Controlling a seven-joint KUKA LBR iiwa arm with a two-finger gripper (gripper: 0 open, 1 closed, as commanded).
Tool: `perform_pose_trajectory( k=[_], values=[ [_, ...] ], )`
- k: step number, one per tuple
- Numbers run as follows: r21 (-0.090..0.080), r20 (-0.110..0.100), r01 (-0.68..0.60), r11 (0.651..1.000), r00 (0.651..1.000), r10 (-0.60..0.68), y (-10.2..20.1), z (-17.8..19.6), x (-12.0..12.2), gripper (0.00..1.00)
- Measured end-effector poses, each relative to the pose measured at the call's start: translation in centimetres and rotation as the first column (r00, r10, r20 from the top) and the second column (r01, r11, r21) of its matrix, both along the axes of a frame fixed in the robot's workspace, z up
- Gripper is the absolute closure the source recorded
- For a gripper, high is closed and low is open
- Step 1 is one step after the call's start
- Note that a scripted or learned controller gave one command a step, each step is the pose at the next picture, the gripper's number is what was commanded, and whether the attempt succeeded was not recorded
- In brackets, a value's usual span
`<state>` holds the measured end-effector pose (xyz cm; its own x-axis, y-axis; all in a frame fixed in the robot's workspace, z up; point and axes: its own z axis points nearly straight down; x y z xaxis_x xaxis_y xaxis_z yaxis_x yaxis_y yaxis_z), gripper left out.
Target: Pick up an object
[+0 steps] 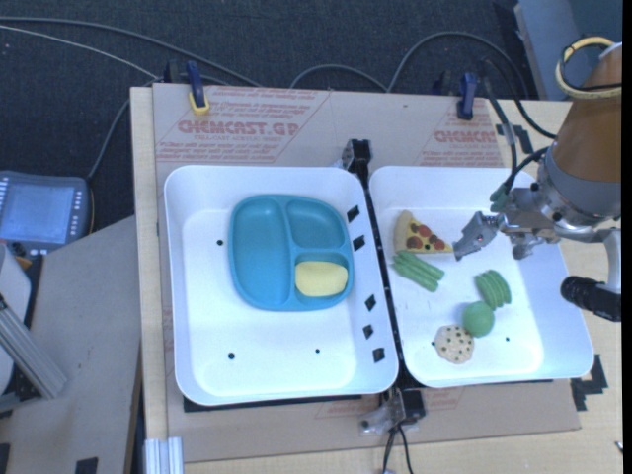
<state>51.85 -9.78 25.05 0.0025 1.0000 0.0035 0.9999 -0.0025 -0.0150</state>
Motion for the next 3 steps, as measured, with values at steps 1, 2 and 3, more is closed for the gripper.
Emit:
perform_pose_trajectory(
  k=[1, 2, 3],
  values=[
    [-0.002, 0.013, -0.003, 1.000, 1.000, 0.003, 0.0, 0.6, 0.2, 0.00],
    [-0.001, 0.008, -0.002, 1.000, 1.000, 0.002, 0.5, -3.8, -0.2, 0.00],
    [-0.001, 0.007, -0.001, 1.000, 1.000, 0.001, -0.1, -9.8, -0.6, 0.00]
  ],
)
